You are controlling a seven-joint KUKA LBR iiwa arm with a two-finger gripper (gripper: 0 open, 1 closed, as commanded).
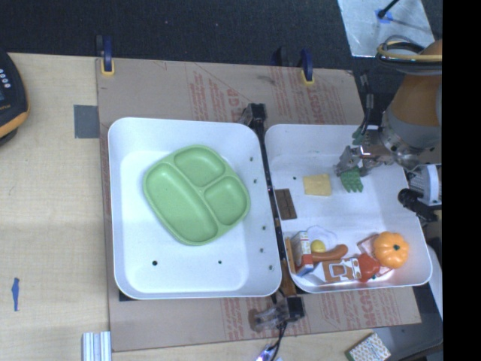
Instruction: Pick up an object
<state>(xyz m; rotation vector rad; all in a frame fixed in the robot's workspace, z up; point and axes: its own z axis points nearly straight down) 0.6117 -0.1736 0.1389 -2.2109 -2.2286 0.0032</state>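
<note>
Gripper (353, 164) low in right bin (421, 277), right on green toy (351, 180); can't tell its grip state; yellow block (317, 185) just beside.

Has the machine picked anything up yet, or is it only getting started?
Nothing looks lifted yet. The pincer is low in the right bin, just above a small green object, which seems its likely target; whether it grips it is unclear. The yellow block, orange pumpkin and the green divided plate in the left bin lie untouched. A firm grip and the lift are left.
</note>
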